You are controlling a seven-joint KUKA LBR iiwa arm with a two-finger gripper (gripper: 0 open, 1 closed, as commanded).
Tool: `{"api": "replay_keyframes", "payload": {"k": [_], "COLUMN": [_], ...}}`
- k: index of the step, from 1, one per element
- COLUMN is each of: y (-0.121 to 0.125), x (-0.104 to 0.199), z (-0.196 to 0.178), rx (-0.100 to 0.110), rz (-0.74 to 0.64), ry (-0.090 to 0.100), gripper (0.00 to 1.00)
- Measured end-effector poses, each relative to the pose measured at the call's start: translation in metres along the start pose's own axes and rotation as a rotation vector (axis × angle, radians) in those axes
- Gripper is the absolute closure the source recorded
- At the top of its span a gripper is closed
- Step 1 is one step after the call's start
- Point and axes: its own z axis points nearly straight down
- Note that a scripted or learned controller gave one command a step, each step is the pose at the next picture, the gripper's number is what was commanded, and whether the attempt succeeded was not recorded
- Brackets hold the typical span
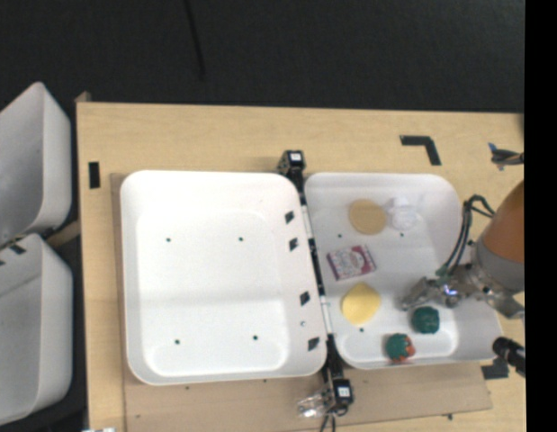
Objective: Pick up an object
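Observation:
The right bin (440,192) holds a tan round disc (368,217), a clear plastic piece (404,212), a pink and white packet (351,261), a yellow ball (360,304), a dark green lump (426,320) and a green and orange toy (399,347). My gripper (434,292) reaches in from the right, low over the bin's right side. It sits just above the dark green lump and to the right of the yellow ball. Nothing shows between its fingers.
The left bin (206,273) lies beside the right one, joined by black clips along the shared edge. Two white containers (22,241) stand off the bench's left side. Black tape marks sit on the wooden bench top behind the bins.

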Motion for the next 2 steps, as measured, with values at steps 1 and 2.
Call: {"api": "replay_keyframes", "payload": {"k": [1,2], "y": [-0.0016,-0.0015], "x": [0.0135,0.0116], "z": [0.0007,-0.0067], "rx": [0.004,0.006], "rz": [-0.001,-0.002], "ry": [0.002,0.003], "gripper": [0.00,1.00]}}
